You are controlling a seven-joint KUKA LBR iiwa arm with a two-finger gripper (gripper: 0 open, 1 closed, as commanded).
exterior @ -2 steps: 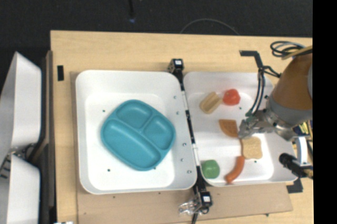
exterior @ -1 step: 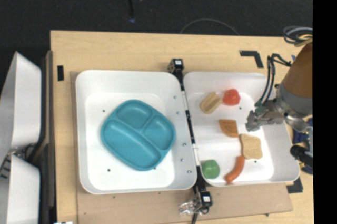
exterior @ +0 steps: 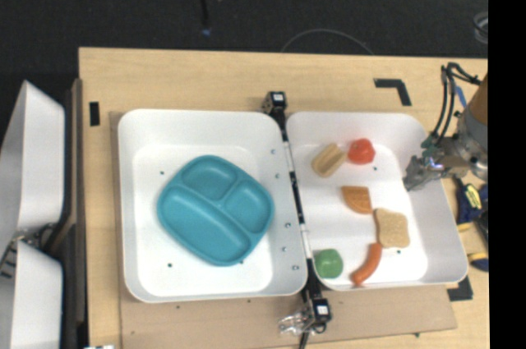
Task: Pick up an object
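The right bin (exterior: 427,261) holds several toy foods: a tan bread roll (exterior: 328,159), a red tomato (exterior: 361,150), an orange wedge (exterior: 357,198), a tan bread slice (exterior: 393,228), an orange-red sausage (exterior: 367,264) and a green round piece (exterior: 329,262). My gripper (exterior: 420,169) hangs over the right rim of this bin, to the right of the tomato and apart from every food item. Nothing shows in its grasp.
A teal divided plate (exterior: 215,208) lies in the left bin (exterior: 144,273). A ridge with clips (exterior: 289,175) separates the two bins. Cables and the arm's wrist (exterior: 468,134) crowd the bench's right side. White boxes (exterior: 37,175) stand at the far left.
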